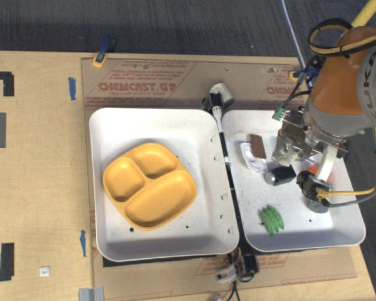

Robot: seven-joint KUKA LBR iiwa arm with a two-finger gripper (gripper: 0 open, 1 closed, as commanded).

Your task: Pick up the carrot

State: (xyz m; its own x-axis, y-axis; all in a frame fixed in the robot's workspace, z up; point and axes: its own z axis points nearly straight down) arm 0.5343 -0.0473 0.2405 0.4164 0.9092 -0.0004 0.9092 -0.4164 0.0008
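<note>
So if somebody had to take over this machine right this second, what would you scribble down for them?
Gripper: low over the right bin; grip state unclear.
Carrot: not clearly seen; an orange sliver beside the gripper may be it.
Also in that bin: green toy vegetable, brown-and-white item, black object.
Left bin: yellow divided plate.
Done: arm is at the right bin.
Left: confirm a grasp, lift the carrot.

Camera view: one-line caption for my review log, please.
Gripper low in the right bin near a green toy; yellow divided plate in the left bin.
</note>
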